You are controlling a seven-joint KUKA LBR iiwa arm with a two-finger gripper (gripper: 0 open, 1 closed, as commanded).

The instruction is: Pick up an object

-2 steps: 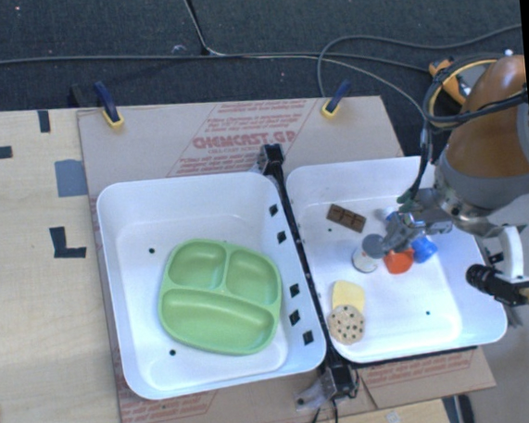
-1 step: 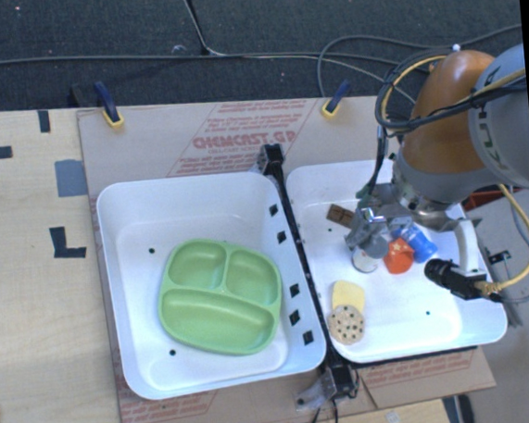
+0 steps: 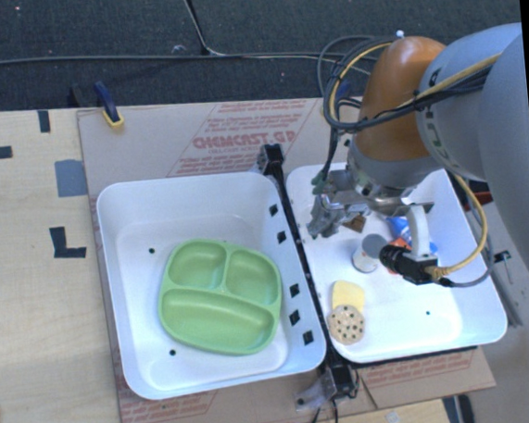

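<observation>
So we're looking down on the bench (image 3: pixel 31 303) with the two white bins sitting side by side on a sheet of brown cardboard (image 3: pixel 230 139). The left bin (image 3: pixel 121 220) has a green divided plate (image 3: pixel 221 296) lying flat in it, roughly in the middle, three compartments, nothing on it as far as we can see. The right bin (image 3: pixel 461 322) is where the action is: the arm (image 3: pixel 421 98) comes in from the right, orange band up top, and the gripper (image 3: pixel 328 216) hangs over the far left part of that bin, close to the divider between the two bins. Honestly we can't tell whether the fingers are open or closed, it's all dark metal and cable clutter there, and we don't see anything between them. As for stuff to pick up, there's a yellow block (image 3: pixel 349 294) near the bin's left side, and touching it on the near side a round cookie (image 3: pixel 347 323) with dark chips. A bit farther in and to the right there's a small grey and white round thing (image 3: pixel 369 253), and just beside that a blue and orange object (image 3: pixel 398 230) partly hidden by the arm's white fitting. All of those rest on the bin floor, apart from the gripper. A blue and yellow clamp (image 3: pixel 107 108) sits at the far left corner of the cardboard.
</observation>
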